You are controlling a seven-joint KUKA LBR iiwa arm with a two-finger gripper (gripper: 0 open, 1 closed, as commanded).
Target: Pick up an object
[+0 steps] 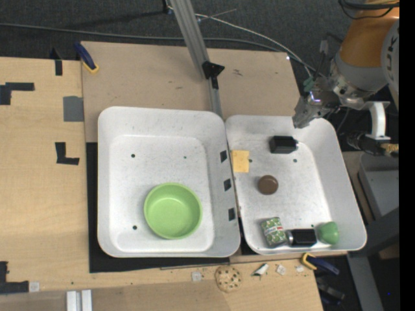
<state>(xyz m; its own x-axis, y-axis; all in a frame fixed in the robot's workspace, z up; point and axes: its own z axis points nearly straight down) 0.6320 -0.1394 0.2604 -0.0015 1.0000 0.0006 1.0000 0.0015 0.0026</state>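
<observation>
I've got the gripper (303, 118) hanging over the back edge of the right bin (347, 193), and from this angle I can't tell how it's set. Nothing sits in it that I can see. Closest thing to go for is the small black block (283, 144), lying flat just beside and below the tool. It looks rigid and light, probably smooth plastic, so I'd pinch it across the short sides, square on. Further in, there's a brown round piece (268, 184), likely to roll or slip. A yellow square (240, 161) leans on the bin's left wall, awkward to grab. The left bin (110, 173) holds a green bowl (172, 210), thin-rimmed.
</observation>
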